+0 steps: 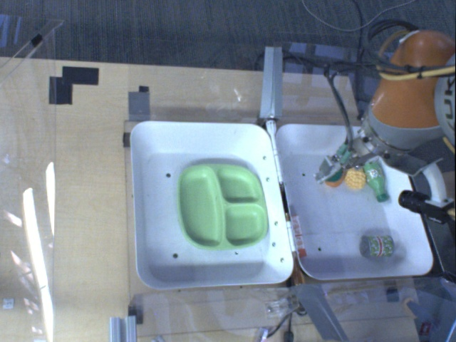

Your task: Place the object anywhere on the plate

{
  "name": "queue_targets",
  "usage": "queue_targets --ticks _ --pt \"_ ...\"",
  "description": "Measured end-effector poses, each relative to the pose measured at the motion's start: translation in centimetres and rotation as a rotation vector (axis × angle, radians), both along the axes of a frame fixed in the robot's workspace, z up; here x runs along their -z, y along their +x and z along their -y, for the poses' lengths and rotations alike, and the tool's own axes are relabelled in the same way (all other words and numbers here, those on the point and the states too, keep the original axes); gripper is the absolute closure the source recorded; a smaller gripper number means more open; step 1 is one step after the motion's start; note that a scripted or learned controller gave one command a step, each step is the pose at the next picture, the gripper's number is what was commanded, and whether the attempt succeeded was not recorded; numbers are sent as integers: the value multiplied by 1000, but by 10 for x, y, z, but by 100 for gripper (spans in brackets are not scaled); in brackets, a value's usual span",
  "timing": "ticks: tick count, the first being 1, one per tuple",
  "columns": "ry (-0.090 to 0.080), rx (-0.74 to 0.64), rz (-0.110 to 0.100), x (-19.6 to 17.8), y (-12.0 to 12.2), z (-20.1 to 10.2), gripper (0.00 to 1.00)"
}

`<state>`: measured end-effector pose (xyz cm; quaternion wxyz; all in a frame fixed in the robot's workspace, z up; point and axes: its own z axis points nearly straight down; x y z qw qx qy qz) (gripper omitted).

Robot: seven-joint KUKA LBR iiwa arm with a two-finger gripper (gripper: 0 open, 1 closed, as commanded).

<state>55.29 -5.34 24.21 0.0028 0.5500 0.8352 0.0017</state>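
From above, the arm [410,77] reaches in from the right over the right bin [313,255]. Its gripper [333,171] is low in that bin's upper part, fingers spread a little, their tips right at a small orange piece [333,182]; whether they touch or grip it I cannot tell. Just beside it lie a yellow corn [354,179] and a green bottle [376,180]. A can [377,246] lies on its side near the bin's lower right corner, well apart. The green plate [221,205], with three compartments, sits in the left bin [153,262].
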Motion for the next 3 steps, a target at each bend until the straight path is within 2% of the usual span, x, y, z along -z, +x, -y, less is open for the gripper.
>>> queue_targets --ticks 1,2,3 --pt "0 -129 -2 57 8 -60 100" --pt "0 -198 -1 57 29 -119 100" --pt "0 -198 0 56 29 -119 0"
